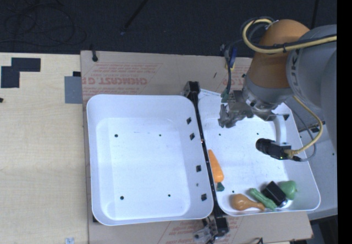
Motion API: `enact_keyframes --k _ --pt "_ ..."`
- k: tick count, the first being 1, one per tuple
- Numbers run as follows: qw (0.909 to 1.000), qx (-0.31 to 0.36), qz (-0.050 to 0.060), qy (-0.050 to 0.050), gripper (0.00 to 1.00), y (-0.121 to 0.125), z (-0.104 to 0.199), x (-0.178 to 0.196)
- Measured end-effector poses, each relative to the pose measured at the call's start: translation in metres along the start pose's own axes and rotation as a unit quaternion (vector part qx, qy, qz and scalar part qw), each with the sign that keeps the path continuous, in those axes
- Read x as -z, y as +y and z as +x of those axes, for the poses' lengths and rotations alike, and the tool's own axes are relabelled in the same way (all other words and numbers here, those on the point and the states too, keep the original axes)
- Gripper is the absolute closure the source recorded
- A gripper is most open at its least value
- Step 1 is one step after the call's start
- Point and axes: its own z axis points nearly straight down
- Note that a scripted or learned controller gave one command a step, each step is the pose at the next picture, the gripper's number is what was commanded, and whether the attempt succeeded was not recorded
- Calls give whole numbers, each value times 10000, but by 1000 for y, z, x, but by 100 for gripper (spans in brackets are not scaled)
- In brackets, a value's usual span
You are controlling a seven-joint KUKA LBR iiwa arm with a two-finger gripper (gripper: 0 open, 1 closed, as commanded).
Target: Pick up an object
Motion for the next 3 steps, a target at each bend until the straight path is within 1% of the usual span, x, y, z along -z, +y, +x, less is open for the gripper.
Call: enact_keyframes --k 1,3 --pt "10000 12 21 7 100 10 75 -6" --pt "10000 -12 52 -5 100 9 69 13"
